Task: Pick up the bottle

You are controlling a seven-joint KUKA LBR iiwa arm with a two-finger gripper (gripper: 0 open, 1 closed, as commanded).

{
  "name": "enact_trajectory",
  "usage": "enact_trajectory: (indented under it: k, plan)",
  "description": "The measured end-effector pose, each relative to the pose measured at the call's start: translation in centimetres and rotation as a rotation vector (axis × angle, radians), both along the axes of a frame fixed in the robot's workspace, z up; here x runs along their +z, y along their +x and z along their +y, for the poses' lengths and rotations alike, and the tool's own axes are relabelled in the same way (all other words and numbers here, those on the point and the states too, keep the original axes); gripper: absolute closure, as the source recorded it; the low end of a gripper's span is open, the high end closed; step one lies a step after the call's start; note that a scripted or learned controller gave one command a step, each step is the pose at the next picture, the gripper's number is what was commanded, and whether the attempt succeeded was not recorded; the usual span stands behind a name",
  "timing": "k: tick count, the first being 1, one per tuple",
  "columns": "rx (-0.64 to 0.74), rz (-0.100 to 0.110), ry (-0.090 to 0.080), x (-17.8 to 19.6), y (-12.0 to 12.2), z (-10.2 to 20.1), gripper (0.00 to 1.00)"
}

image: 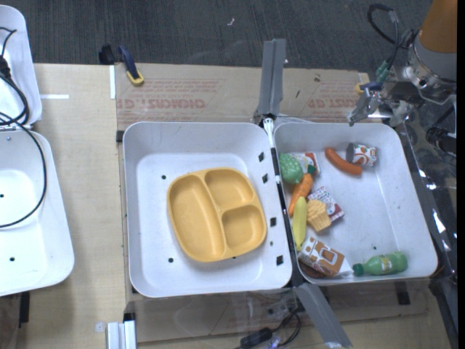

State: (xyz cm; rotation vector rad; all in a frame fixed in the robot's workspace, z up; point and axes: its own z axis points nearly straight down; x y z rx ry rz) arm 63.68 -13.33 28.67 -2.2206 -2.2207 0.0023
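Observation:
A small green bottle (383, 265) with a white cap lies on its side in the near right corner of the right bin (378, 202), cap pointing left. My gripper (368, 106) hangs over the far rim of that bin, well behind the bottle and apart from it. The grey arm with its orange band (440, 20) comes in from the upper right.
The right bin also holds a red sausage (343, 162), a small can (363, 153), a green vegetable (290, 168), a carrot (301, 192), a yellow corn piece (299, 222) and a carton (324, 257) just left of the bottle. A yellow divided plate (216, 213) lies in the left bin.

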Motion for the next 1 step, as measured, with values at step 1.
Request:
enact_trajectory:
  k: [1]
  plan:
    - [-0.056,0.002,0.000,-11.65,-5.51,0.92,0.00]
